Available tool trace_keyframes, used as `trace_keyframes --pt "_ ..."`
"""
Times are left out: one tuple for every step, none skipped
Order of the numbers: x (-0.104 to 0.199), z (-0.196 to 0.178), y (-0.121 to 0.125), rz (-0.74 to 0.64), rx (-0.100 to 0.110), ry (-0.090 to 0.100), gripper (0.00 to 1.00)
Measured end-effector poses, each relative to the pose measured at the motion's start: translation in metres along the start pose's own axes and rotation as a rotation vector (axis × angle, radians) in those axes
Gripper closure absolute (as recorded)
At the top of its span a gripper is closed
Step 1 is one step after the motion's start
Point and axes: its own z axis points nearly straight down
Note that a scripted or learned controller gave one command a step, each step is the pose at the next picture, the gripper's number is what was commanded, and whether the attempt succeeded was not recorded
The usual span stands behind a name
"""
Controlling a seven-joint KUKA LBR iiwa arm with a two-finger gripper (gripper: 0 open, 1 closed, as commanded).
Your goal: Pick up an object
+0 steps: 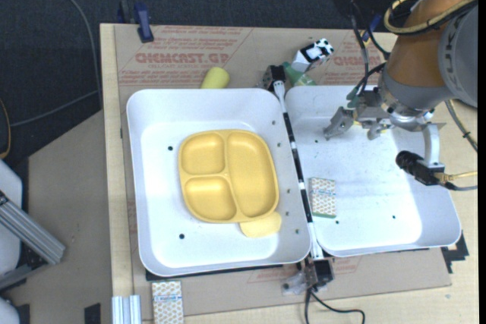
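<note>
A yellow three-compartment tray lies in the left bin, with a flat yellow piece poking out from under its lower right corner. A small patterned packet rests at the left side of the right bin. My gripper hangs over the upper part of the right bin, fingers spread apart and nothing between them. It is well above and to the right of the packet.
Behind the bins on the bench sit a yellow cylinder and a black-and-white object. A blue clamp grips the back left bench edge. Another patterned packet lies at the front. A black cable connector hangs over the right bin.
</note>
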Motion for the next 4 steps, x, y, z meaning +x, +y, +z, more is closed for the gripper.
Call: trace_keyframes --pt "0.026 -0.032 0.012 0.0 -0.003 0.0 0.0" --pt "-0.033 -0.003 0.048 0.002 -0.002 -0.002 0.0" --pt "-0.095 -0.013 0.069 0.002 -0.003 -0.003 0.0" --pt "-0.069 0.069 0.068 0.0 0.002 0.001 0.0"
